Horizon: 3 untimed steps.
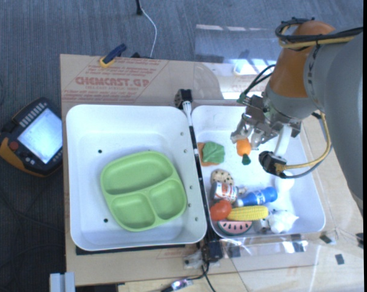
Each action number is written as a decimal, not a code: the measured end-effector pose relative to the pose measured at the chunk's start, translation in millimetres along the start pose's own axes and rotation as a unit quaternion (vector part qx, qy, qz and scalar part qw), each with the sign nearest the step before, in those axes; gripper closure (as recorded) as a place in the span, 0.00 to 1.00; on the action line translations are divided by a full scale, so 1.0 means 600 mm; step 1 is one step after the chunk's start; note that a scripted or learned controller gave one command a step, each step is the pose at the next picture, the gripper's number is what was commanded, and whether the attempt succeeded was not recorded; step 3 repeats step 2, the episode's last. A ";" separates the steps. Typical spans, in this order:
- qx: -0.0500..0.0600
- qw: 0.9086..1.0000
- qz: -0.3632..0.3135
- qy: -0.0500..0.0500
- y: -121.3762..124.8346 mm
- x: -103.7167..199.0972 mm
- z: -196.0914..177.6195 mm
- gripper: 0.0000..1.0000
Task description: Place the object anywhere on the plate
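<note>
A green three-compartment plate (144, 189) lies in the left white bin (86, 126). My gripper (246, 140) hangs over the upper part of the right bin (305, 187), well to the right of the plate. A small orange carrot toy with a green tip (243, 148) sits between its fingers, lifted above the bin floor. The gripper is shut on this carrot.
The right bin holds a green leafy toy (212, 152), a cookie (220, 176), a small can (226, 191), a blue bottle (260, 196), a tomato (219, 210), corn (248, 212), a watermelon slice (234, 227) and a white item (281, 222). A pendant (31, 137) lies left of the bins.
</note>
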<state>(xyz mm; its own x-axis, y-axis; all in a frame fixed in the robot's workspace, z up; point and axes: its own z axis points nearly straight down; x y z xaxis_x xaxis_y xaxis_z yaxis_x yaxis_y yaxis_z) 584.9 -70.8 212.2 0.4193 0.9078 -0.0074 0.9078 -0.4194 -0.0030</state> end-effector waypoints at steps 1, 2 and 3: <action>0.003 0.998 0.059 0.002 -0.117 0.070 0.004 1.00; 0.002 0.998 0.060 0.002 -0.115 0.068 0.004 0.00; 0.002 0.998 0.060 0.002 -0.115 0.068 0.004 0.00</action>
